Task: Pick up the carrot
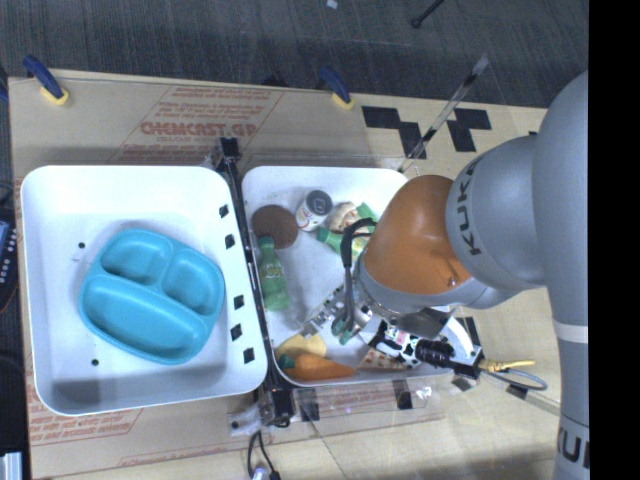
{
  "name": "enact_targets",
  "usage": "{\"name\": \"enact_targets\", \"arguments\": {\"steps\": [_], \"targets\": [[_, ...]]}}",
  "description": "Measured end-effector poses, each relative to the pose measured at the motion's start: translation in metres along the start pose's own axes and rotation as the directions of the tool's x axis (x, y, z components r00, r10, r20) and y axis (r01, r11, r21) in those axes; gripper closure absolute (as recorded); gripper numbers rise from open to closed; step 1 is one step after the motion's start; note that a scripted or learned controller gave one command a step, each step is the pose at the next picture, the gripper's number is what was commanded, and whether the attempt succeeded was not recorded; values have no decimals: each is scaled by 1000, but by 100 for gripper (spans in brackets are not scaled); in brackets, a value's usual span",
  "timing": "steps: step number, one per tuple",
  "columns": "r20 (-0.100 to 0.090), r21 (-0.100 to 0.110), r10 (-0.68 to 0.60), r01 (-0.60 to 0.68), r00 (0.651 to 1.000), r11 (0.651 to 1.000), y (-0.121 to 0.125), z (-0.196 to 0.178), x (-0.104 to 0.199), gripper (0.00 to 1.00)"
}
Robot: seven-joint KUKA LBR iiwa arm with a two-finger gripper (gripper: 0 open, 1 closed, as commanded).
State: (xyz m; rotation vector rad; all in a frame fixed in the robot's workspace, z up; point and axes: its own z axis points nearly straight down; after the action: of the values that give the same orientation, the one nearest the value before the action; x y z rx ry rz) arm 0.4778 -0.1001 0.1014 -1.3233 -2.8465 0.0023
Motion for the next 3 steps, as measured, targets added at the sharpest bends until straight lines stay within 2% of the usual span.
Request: {"name": "enact_targets", "arguments": {"steps": [1, 2, 3], "targets": [[1, -2, -109, 109, 994, 994, -5, -40, -10, 100], [5, 1, -381, 381, 925, 925, -46, -115, -54, 100], [5, 2, -623, 623, 782, 782, -67, -144, -79, 100]]}}
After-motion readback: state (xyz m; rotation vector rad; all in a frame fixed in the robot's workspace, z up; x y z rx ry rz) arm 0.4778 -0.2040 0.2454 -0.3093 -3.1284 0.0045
